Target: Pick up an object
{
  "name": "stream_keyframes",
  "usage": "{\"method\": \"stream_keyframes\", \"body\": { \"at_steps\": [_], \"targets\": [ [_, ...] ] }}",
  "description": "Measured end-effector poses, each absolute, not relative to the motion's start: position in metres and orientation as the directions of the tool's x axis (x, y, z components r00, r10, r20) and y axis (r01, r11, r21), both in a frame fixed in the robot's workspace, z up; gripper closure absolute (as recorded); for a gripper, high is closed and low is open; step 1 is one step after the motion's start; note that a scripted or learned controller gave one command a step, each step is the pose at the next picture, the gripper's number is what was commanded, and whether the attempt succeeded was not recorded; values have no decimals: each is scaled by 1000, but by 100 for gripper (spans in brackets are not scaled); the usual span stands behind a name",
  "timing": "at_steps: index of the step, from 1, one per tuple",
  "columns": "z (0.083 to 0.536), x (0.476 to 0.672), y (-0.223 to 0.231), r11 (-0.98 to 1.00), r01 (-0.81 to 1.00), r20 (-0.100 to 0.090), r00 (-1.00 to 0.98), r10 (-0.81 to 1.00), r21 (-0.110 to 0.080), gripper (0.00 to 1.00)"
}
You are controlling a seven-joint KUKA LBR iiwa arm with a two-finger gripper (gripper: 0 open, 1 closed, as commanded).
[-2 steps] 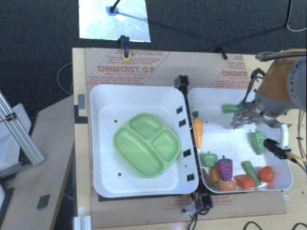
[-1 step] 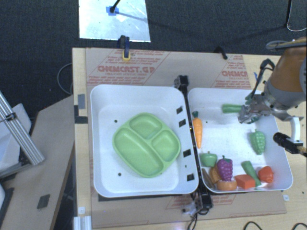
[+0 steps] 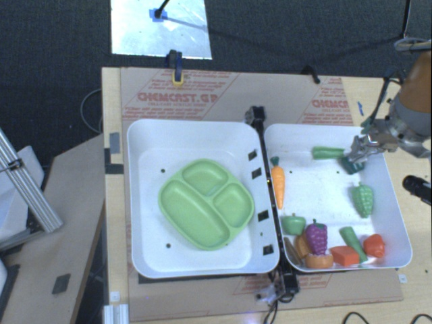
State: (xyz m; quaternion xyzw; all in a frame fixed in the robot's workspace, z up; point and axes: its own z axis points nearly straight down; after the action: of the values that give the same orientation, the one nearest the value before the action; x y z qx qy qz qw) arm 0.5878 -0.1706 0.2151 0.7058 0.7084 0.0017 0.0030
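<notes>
Counter [image 3: 202,90]: brown board surface with red lettering, carrying two shallow white bins side by side.

Left bin [image 3: 145,154]: white, at 9 o'clock of the pair. Holds one green divided plate [image 3: 206,203], three compartments, lying flat near the bin's middle.

Right bin [image 3: 395,214]: white, at 3 o'clock of the pair, touching the left bin along a black-clipped seam.

Arm [image 3: 412,106]: grey with orange band, entering at 3 o'clock, above the right bin's 1 o'clock corner.

Pincer [image 3: 354,159]: low over the right bin's 12 o'clock wall, just beside the right end of the green cucumber [image 3: 328,152]; whether its fingers are apart or together cannot be told. No item is seen between them.

Carrot [image 3: 277,184]: orange, lying lengthwise at the right bin's 9 o'clock wall.

Green grape bunch [image 3: 364,200]: at 3 o'clock in the right bin, apart from the rest.

Cluster along the right bin's 6 o'clock wall: green pepper [image 3: 294,223], purple grape bunch [image 3: 316,237], red block [image 3: 345,255], green pod [image 3: 352,240], tomato [image 3: 374,246], packed close together.
</notes>
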Motion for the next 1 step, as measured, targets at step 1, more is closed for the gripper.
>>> {"method": "stream_keyframes", "body": {
  "at_steps": [1],
  "targets": [
    [225,589,-171,4,1000,-1,-4,1000,3,100]
  ]
}}
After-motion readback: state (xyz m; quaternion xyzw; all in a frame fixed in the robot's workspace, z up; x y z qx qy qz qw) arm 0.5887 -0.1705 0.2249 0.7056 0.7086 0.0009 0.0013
